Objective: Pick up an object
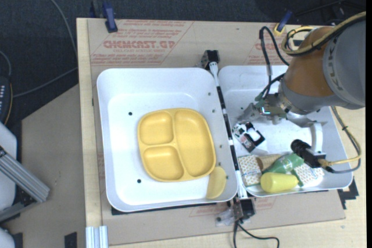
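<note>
A grey robot arm with an orange band reaches in from the right of the frame over the right white bin (232,79), its gripper (249,135) lowered near the bin's left wall. Whether its fingers are spread or closed cannot be told. The nearest objects, a yellow lemon-shaped toy (278,182) with a green piece (286,163) touching it, lie just below and right of the gripper at the bin's lower edge, long axis roughly left-to-right; a yellow divided plate (175,144) sits in the left bin (116,125).

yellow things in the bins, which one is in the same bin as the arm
The yellow lemon-shaped thing in the right bin, beside a green item. The divided yellow plate and the pale yellow slice lie in the left bin.
</note>
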{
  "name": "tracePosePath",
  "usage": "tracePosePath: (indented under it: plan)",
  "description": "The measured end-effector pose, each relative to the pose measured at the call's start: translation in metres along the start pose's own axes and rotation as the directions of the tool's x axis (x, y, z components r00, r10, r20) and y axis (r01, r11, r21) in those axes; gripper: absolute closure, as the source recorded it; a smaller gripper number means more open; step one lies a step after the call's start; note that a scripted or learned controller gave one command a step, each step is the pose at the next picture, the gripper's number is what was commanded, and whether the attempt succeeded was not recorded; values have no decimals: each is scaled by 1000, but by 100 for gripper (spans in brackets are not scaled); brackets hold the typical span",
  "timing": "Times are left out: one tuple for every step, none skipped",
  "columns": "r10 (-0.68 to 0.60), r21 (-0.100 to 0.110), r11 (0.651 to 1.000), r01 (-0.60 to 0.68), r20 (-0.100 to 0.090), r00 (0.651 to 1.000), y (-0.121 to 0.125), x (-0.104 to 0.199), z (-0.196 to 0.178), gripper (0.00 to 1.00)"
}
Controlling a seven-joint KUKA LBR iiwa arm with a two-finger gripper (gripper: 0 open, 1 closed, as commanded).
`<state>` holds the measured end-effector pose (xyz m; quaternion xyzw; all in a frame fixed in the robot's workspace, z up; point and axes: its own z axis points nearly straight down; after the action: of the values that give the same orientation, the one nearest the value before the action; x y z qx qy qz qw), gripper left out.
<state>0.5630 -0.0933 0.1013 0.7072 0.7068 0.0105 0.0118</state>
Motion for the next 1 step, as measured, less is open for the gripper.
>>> tracePosePath:
  plan:
    - [-2,-8,1000,2,-5,1000,-3,-5,2,0]
